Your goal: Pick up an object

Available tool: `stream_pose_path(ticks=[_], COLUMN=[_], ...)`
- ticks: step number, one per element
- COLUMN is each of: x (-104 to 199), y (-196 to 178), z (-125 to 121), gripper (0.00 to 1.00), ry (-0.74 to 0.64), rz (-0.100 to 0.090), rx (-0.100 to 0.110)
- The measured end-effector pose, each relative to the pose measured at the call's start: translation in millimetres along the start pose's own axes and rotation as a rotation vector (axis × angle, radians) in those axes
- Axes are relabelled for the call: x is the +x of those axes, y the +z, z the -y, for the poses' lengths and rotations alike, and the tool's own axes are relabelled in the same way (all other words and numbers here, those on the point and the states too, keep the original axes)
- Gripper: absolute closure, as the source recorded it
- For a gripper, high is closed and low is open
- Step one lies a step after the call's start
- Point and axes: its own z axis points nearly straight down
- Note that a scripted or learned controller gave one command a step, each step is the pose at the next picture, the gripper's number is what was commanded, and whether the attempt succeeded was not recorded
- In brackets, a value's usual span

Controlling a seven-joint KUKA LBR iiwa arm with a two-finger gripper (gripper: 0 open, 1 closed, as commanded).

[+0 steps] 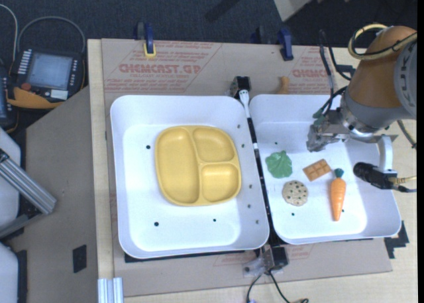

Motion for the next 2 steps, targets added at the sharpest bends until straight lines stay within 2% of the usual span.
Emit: stream_pose_path(ticks=[2], x=[-3], y=[-119], z=[-14], gripper=[1.00], ry=[-0.002], rz=[0.002], rx=[-0.009])
